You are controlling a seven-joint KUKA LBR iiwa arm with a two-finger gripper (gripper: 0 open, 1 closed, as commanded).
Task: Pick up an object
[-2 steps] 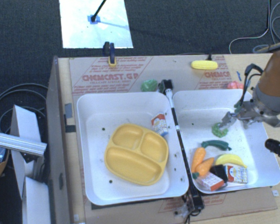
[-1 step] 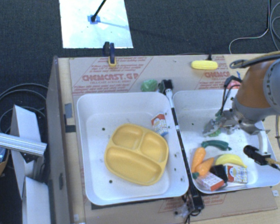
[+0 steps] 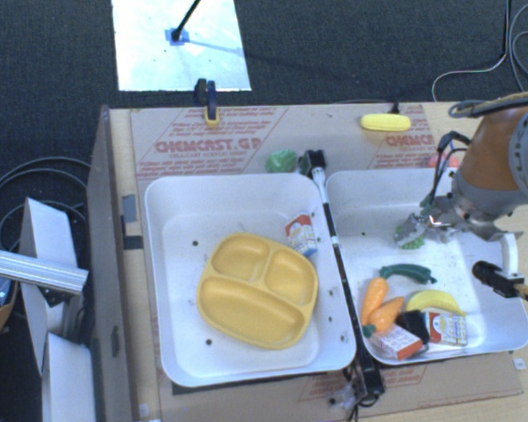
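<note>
We see the tool (image 3: 414,230) low in the right bin (image 3: 521,324), at a green object (image 3: 408,237); we cannot tell how it is set. We advise confirming grip before lifting vertically. Count: two bins, one yellow tray (image 3: 255,289) in the left bin (image 3: 175,282), two carrots (image 3: 379,306), one banana (image 3: 435,301).
</note>
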